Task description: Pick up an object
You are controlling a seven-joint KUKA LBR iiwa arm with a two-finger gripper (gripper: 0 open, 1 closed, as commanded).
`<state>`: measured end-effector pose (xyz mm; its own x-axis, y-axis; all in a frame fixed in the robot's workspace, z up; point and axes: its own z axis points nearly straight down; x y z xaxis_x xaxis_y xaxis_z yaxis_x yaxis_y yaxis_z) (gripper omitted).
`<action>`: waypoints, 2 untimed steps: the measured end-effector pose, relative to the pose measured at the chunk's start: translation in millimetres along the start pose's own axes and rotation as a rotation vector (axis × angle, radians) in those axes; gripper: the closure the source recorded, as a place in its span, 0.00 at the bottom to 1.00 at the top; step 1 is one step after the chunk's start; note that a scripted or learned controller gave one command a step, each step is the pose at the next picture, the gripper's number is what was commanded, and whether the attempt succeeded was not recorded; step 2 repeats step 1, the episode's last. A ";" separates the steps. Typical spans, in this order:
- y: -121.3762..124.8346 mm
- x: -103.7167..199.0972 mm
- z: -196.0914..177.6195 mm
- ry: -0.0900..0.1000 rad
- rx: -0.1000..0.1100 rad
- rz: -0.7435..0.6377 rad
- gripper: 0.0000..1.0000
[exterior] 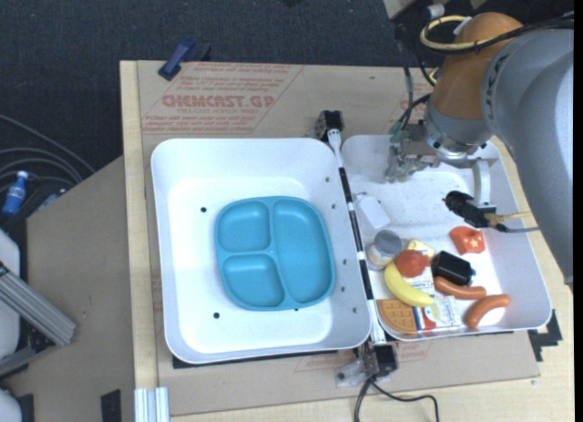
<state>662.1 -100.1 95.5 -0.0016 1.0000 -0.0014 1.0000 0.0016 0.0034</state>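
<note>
Looking down on the bench, we find the grey two-finger gripper (399, 170) hanging over the far end of the right-hand shallow white bin (526, 265), above a bare patch of its floor. From this slant we cannot tell how far the claw is open, and we see nothing caught in it. The task names no particular thing, so every loose item is a candidate, and nearly all of them sit at the near end of that same bin. A yellow plastic banana (405, 285) leans against a round red toy tomato (413, 262), with a black rectangular block (453, 268) and an orange-red toy sausage (489, 307) packed just beside them. We judge that this crowding leaves little room to close on any single one. A red toy strawberry (467, 240) lies a little freer, nearer the arm. Closest to the gripper is a small white block (372, 213) against the wall between the bins, with a round grey tin (387, 245) just below it. We think that block is the likeliest target, though the wall may hinder a descent. A blue divided plastic plate (273, 252) lies flat in the middle of the left-hand shallow white bin (178, 169), too low and broad, we suspect, to pinch easily.
</note>
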 end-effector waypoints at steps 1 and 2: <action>-0.1 0.2 0.3 0.000 0.001 0.000 0.00; -0.1 0.2 0.3 0.000 0.001 0.000 0.00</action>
